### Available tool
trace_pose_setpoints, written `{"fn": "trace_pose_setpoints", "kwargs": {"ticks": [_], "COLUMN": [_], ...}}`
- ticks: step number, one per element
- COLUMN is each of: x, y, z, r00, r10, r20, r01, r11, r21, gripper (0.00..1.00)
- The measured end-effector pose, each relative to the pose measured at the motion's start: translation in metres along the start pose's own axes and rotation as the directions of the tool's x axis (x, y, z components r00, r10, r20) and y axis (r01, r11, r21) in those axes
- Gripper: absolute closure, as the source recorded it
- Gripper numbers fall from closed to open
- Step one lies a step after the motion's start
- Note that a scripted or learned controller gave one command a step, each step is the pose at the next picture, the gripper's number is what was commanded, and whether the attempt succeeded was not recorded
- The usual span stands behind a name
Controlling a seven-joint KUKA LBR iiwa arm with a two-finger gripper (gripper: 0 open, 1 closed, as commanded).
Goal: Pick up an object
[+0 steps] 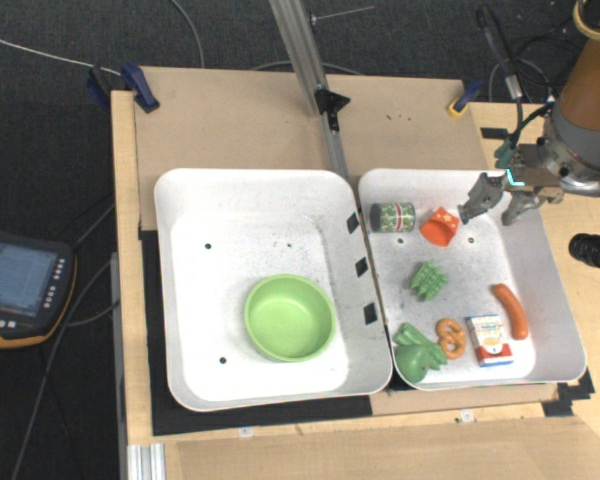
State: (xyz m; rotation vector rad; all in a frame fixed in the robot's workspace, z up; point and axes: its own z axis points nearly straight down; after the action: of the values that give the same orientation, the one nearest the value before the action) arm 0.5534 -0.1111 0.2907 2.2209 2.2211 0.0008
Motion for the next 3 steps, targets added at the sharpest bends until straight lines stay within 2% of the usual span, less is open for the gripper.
{"fn": "trace_pose_setpoints", "kwargs": {"ticks": [1, 3], "x": [0.0, -0.005], "y": [0.0, -0.007], "z": [0.0, 0.086], "r00": [1.0, 1.0], "r10": [0.0, 0.0], "r20": [0.0, -0.001], "r01": [0.0, 0.0], "r11": [1.0, 1.0], "r21": [0.0, 0.004], "gripper": [0.0, 0.0]}}
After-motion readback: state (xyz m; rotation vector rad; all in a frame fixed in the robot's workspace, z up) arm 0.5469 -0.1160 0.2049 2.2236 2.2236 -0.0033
